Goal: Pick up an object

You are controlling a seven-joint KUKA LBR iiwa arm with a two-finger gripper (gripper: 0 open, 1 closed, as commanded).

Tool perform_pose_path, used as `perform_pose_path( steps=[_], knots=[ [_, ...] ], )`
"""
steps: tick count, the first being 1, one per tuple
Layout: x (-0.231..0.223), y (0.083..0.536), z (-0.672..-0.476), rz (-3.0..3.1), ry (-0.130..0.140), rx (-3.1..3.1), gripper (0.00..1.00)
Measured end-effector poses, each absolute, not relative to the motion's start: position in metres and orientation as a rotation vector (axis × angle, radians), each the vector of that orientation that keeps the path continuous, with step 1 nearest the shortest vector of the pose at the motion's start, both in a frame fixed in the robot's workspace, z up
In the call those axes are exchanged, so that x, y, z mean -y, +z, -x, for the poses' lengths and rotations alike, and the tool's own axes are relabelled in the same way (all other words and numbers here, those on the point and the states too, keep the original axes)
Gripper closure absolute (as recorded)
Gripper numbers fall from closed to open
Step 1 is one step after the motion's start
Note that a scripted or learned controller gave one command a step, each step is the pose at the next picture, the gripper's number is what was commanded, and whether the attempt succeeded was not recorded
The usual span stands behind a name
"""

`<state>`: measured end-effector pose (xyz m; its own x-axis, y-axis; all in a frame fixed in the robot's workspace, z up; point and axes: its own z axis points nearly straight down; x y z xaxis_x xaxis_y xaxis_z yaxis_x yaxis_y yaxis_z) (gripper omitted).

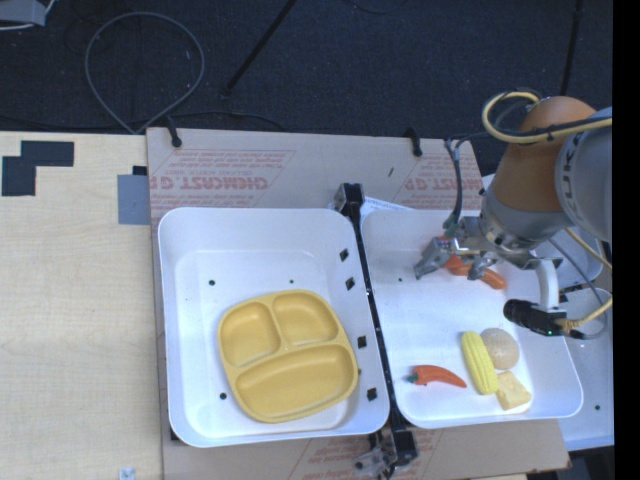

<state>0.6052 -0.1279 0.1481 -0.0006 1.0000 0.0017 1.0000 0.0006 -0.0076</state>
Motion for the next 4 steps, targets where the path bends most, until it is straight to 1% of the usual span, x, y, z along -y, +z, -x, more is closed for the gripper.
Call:
perform_pose_path(
  steps=[1, 2, 3, 4],
  knots=[
    [0.12, 0.097, -0.596, 2.216, 0.008, 2.215, 0.0],
    [0.119, 0.087, -0.596, 2.221, 0.004, 2.215, 0.0],
    [0.12, 0.098, -0.596, 2.224, 0.004, 2.212, 1.0],
    [0.114, 0.157, -0.602, 2.221, -0.003, 2.225, 1.0]
  ],
)
